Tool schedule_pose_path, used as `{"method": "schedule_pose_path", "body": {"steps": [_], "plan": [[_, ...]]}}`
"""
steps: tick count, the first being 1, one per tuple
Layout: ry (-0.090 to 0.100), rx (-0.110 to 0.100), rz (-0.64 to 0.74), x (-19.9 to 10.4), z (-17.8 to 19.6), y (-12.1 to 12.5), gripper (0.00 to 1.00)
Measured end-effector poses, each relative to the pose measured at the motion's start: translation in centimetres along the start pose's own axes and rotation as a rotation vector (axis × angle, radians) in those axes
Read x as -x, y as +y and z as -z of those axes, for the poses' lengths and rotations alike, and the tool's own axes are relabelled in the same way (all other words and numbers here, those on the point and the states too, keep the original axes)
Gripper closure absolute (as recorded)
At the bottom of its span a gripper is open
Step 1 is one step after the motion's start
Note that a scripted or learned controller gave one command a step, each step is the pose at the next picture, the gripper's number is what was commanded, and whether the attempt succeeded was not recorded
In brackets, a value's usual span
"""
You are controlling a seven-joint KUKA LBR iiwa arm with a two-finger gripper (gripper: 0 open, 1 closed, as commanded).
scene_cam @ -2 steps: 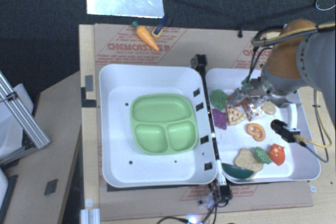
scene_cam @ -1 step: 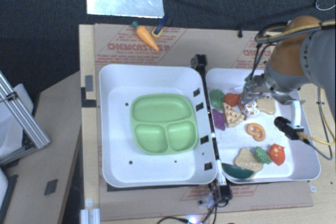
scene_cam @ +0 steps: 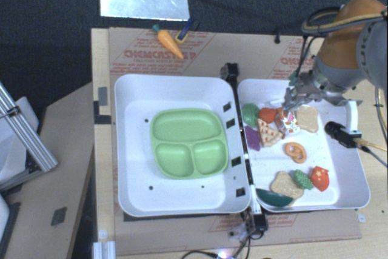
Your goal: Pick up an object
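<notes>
At the near edge of the right bin (scene_cam: 357,191) lie a bread slice (scene_cam: 286,184), broccoli (scene_cam: 301,178) and a strawberry (scene_cam: 321,177). Farther in, a pretzel (scene_cam: 296,151). Beyond, the gripper (scene_cam: 290,107) hangs directly over a red-and-white carton (scene_cam: 290,124), with toast (scene_cam: 307,119) just right; its grasp state I cannot tell.

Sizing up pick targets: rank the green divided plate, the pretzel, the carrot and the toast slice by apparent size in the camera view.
1. Green divided plate, by far the largest.
2. Toast slice and carrot: too alike to rank.
3. Pretzel, smallest.
</notes>
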State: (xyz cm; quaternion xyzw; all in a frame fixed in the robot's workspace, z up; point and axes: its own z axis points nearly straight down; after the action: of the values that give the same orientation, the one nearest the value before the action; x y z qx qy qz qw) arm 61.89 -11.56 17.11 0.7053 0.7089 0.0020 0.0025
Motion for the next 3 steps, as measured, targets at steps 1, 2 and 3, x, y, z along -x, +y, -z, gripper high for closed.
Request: {"method": "schedule_pose_path", "body": {"steps": [1,2,3], "plan": [[-0.001,0.001,0.001,0.0,5.5,0.2,1.00],[0.002,-0.003,0.005,-5.2,6.1,0.8,1.00],[0.003,-0.002,0.006,-11.2,5.6,3.0,1.00]]}}
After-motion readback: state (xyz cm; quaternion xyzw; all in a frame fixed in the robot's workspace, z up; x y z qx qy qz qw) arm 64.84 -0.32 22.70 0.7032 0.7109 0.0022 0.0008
